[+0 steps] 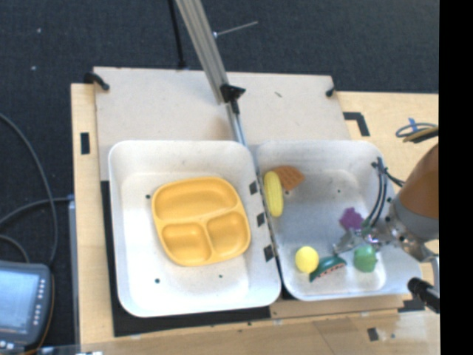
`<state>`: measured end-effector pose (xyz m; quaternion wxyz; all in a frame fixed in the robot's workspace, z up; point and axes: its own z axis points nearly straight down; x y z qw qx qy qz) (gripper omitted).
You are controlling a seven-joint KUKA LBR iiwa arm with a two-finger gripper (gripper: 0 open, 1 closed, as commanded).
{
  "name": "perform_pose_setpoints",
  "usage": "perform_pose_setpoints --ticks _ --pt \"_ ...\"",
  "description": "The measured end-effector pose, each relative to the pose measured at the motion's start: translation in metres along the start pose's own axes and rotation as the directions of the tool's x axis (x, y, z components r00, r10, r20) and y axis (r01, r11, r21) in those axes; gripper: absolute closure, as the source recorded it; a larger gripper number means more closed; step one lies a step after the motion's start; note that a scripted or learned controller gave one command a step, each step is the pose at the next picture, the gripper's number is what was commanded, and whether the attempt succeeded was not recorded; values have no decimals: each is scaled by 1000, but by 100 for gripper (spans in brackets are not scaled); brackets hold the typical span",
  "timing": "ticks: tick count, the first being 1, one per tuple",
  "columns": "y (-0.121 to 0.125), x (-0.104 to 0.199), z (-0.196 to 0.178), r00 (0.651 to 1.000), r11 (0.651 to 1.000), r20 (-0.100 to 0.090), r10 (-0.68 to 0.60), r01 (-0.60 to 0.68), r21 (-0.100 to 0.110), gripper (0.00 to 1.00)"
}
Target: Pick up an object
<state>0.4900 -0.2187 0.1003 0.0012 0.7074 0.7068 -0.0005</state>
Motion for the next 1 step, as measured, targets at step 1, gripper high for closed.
perform_pose_setpoints --ticks 1 --pt "1 -1 -12 1000 1000 0 5 -5 -5 100"
